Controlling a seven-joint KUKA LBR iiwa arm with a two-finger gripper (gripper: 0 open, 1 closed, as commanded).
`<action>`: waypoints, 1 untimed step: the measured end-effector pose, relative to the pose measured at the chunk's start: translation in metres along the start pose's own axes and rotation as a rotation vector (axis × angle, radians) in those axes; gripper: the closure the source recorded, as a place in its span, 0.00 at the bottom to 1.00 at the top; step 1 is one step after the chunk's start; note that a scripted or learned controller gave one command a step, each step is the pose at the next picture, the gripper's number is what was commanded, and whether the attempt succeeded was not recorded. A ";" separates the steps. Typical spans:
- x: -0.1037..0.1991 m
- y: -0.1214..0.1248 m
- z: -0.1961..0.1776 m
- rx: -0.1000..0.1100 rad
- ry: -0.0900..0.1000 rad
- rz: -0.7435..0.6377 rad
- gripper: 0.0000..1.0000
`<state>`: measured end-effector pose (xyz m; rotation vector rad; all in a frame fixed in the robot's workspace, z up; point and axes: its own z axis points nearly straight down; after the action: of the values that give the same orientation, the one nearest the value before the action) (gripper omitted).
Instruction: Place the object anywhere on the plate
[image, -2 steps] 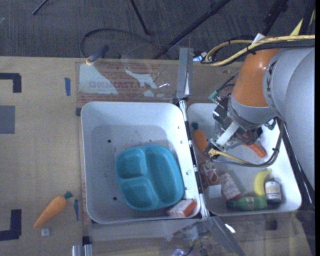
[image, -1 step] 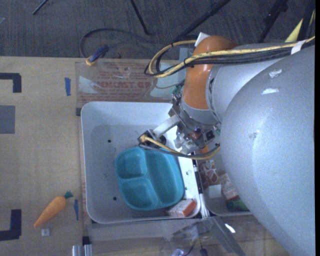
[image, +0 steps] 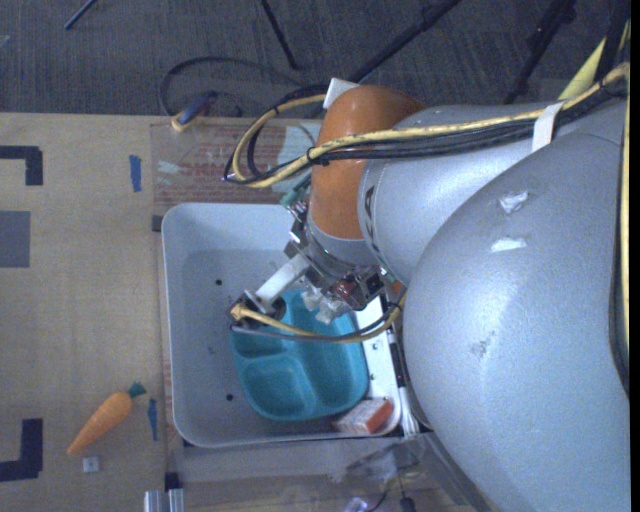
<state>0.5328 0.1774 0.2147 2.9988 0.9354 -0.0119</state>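
A blue plate (image: 300, 375) with divided compartments lies in the white bin (image: 195, 300), toward its near right side. My gripper (image: 327, 303) hangs over the plate's far edge, below the orange band of the arm. A small orange and white object (image: 368, 416) lies in the bin's near right corner, just beside the plate's rim and apart from the gripper. The arm hides the plate's right part and whatever sits between the gripper and the plate.
An orange toy carrot (image: 100, 421) lies on the wooden bench outside the bin, to its near left. The big grey arm covers the right half of the view. Blue tape marks (image: 135, 172) dot the bench.
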 end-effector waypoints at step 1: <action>-0.004 -0.062 0.001 -0.001 0.000 -0.047 1.00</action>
<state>0.4947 0.2260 0.2142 2.9753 1.0050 -0.0116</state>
